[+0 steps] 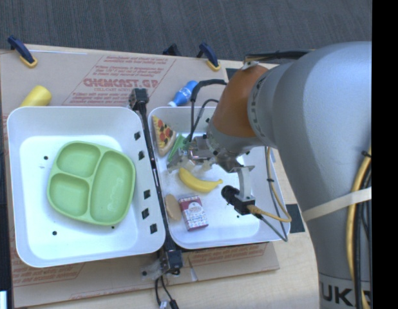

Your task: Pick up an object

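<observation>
Your gripper (pixel 200 152) sits low in the right bin (pixel 263 234) over the banana (pixel 199 180), poised to grasp; its jaw state cannot be told.

Glossy white plastic bins (pixel 31 237), a matt green plastic tray (pixel 91 183), printed brown cardboard (pixel 115 79) beneath.

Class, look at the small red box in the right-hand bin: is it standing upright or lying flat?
Lying flat. The red box rests on its broad face on the floor of the right bin, below the banana.
</observation>
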`<state>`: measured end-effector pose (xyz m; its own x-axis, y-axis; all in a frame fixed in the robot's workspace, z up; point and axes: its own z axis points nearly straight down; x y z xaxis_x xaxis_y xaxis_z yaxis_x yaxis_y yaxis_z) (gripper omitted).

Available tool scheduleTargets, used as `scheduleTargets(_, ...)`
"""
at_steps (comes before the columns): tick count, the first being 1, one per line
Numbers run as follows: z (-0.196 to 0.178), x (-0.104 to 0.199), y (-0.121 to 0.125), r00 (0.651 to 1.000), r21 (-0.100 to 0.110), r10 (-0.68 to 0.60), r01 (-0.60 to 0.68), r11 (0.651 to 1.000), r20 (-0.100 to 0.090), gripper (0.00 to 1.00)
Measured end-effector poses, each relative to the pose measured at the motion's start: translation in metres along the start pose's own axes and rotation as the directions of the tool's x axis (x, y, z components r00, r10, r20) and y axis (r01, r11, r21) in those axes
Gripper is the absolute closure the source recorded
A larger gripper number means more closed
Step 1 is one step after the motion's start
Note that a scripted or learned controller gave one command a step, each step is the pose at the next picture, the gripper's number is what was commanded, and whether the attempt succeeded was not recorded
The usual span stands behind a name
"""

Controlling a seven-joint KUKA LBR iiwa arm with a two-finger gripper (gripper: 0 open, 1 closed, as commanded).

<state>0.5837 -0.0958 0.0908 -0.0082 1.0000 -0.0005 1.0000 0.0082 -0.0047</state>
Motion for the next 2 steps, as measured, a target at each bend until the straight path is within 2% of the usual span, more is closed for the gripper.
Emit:
scheduleTargets(1,-0.011,0.0,0.0,1.0,0.0,-0.002,0.002,1.0,0.0,1.0)
scheduleTargets(2,-0.086,-0.025,-0.06,1.0,-0.002,0.004,-0.004,1.0,-0.001,1.0)
